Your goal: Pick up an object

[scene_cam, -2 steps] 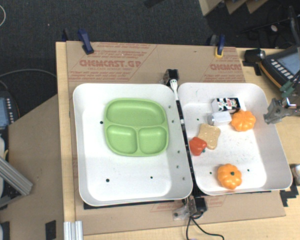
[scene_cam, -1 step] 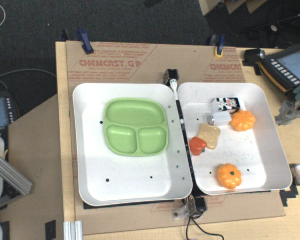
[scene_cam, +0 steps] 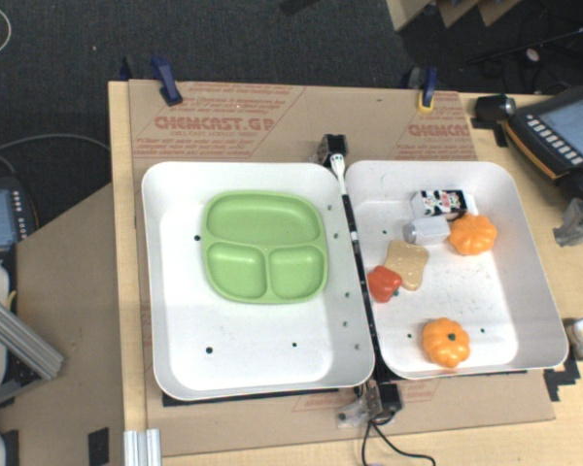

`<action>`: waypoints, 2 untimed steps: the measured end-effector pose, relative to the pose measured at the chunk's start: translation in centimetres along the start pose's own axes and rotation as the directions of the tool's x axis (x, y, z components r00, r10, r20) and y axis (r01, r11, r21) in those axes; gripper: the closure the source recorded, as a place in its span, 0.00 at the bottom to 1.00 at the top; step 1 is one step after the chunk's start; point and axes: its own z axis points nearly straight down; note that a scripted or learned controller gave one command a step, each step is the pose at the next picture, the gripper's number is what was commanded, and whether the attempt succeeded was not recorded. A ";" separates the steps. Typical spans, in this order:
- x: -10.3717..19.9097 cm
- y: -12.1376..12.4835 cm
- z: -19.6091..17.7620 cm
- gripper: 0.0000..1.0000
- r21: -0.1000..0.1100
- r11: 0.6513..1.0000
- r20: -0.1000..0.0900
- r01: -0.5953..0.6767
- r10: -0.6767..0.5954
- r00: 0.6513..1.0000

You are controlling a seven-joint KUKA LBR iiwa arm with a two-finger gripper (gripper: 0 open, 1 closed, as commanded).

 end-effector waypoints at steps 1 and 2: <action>8.2 -0.1 7.6 1.00 0.010 1.000 -0.008 0.011 -0.011 1.000; 8.9 -0.2 14.8 1.00 0.010 1.000 -0.005 0.004 -0.004 1.000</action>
